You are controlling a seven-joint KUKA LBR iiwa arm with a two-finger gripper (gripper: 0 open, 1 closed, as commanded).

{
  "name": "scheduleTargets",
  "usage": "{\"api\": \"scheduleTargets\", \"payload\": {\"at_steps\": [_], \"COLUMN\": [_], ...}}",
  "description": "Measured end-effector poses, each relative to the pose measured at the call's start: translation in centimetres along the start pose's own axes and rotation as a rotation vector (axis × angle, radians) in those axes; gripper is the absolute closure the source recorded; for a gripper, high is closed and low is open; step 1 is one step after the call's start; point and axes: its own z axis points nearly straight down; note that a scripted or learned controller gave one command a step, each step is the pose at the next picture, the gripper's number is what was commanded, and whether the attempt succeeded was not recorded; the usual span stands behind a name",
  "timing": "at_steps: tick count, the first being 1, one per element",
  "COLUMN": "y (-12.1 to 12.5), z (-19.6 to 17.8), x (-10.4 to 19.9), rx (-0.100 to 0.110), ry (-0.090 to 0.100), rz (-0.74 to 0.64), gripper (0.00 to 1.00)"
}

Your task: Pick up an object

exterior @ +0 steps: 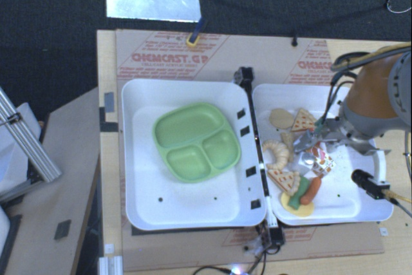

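Toy food [293,167] heaped in right bin [335,208], from cookie at twelve o'clock to carrot at six; green tray [195,141] alone in left bin [138,158]. Gripper [311,143] low over heap's three o'clock edge, finger state impossible to tell. Best aimed at one outlying piece, lowered straight, closed gently, lifted slowly clear of neighbours.

Arm [380,96] cut off at right edge; end effector [313,150] fingers blurred.
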Motion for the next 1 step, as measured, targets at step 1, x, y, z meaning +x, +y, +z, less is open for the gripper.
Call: {"api": "scheduleTargets", "payload": {"at_steps": [1], "y": [0.05], "z": [2.56], "x": [0.04], "rx": [-0.001], "ry": [-0.001], "rz": [0.0], "gripper": [0.0]}}
